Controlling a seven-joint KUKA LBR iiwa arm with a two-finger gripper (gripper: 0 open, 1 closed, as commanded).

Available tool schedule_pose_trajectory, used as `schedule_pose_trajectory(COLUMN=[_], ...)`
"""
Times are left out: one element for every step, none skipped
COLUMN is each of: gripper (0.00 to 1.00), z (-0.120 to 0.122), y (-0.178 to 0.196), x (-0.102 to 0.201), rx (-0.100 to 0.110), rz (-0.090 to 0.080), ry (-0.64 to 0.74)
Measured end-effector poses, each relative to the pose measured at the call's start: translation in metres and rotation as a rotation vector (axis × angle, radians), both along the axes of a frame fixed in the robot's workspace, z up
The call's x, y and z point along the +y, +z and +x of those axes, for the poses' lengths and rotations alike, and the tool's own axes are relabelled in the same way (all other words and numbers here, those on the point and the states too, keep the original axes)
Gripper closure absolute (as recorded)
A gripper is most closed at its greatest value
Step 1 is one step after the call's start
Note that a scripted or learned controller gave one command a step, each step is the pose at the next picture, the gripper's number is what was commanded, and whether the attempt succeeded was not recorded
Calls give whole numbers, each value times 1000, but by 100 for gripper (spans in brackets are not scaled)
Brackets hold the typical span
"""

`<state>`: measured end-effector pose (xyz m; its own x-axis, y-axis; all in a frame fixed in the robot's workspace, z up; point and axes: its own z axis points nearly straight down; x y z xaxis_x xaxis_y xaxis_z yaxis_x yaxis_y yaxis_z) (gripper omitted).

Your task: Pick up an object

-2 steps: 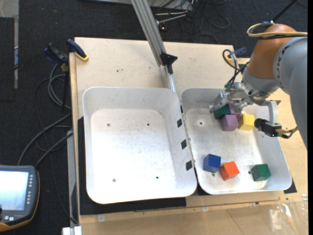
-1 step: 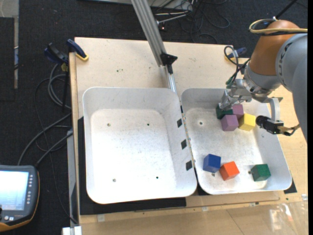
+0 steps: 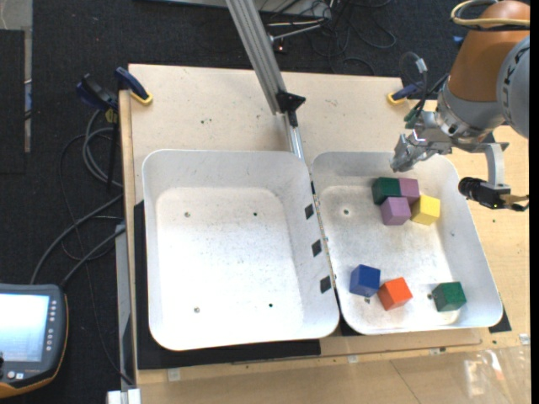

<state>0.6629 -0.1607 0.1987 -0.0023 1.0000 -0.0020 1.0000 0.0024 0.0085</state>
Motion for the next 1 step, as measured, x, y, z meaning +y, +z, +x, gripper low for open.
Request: schedule_pose_trajectory(gripper=[100], z=[2], y=[44], x=[0], rx=[1], rz=[0], ry=[0])
